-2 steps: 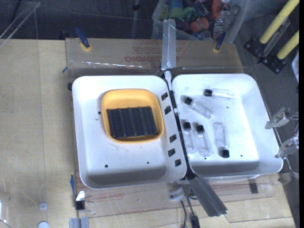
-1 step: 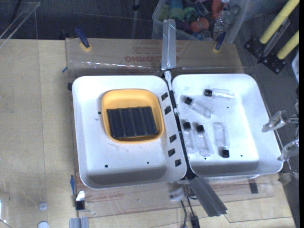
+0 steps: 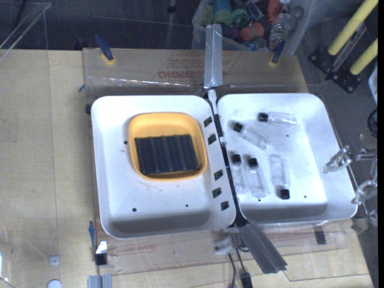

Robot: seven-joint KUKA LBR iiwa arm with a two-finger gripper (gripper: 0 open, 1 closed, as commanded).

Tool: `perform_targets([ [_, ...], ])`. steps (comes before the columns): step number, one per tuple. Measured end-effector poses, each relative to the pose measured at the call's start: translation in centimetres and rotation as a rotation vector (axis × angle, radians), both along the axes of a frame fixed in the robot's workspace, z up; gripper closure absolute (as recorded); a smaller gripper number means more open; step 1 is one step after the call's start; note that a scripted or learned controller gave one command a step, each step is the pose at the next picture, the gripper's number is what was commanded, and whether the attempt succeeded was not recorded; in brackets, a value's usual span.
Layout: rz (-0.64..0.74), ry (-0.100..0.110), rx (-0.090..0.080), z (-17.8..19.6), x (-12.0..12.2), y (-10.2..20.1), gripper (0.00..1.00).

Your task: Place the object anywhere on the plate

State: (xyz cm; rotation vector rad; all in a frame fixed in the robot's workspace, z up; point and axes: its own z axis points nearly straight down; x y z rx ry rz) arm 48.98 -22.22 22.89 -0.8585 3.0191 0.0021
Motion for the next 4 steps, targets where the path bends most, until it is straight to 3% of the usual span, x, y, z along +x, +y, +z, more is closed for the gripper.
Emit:
perform_targets([
  [1,0.281,-0.004,-0.001,-0.8,0.8,0.0,0.0],
  [3,0.298,-0.005,-0.002,3.6,-0.4,0.0,0.0],
  [4,0.578,-0.006,-0.002,8.1,-0.4,-0.1,0.0],
])
